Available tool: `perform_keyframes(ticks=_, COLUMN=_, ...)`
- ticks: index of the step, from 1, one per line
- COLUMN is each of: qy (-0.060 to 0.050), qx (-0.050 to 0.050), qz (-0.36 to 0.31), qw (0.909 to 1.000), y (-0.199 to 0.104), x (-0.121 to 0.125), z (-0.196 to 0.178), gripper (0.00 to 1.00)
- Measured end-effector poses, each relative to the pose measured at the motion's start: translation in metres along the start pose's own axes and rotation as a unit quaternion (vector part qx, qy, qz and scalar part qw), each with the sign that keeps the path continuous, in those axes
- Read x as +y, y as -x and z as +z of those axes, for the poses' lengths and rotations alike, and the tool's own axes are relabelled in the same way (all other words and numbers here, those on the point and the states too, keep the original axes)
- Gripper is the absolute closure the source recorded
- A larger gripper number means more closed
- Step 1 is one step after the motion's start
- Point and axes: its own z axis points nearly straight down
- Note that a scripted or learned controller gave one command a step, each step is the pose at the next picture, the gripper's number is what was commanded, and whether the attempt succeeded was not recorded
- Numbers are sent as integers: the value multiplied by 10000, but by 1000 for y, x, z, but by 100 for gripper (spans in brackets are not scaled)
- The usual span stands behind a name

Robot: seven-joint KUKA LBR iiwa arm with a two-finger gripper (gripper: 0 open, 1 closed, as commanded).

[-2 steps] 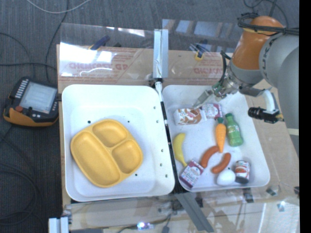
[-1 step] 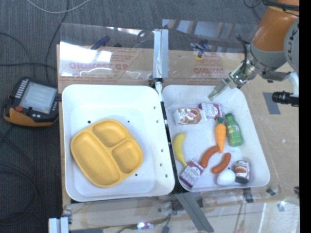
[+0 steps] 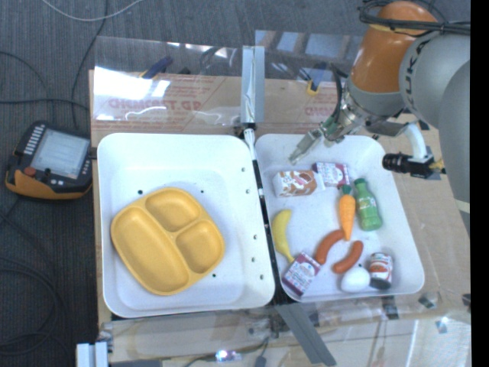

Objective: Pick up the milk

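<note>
Gripper [image 3: 306, 145] above right bin's far edge, milk [image 3: 296, 183] just below, apart

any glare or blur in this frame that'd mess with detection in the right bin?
Camera view: strong glare on the clear panels behind both bins; the white right bin is bright, shadows soft; the small cartons are too soft to read labels; gripper slightly blurred against the bin's back wall; the yellow tray is evenly lit and sharp enough.

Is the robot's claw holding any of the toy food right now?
No, nothing is held. The gripper hangs open above the far end of the right bin, with no food between its fingers. The milk lies just below it.
</note>
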Motion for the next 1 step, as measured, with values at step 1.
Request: perform_keyframes(ticks=1, qy=9, qx=-1, qz=467, qw=9989, y=8, x=-4, z=67, gripper=0)
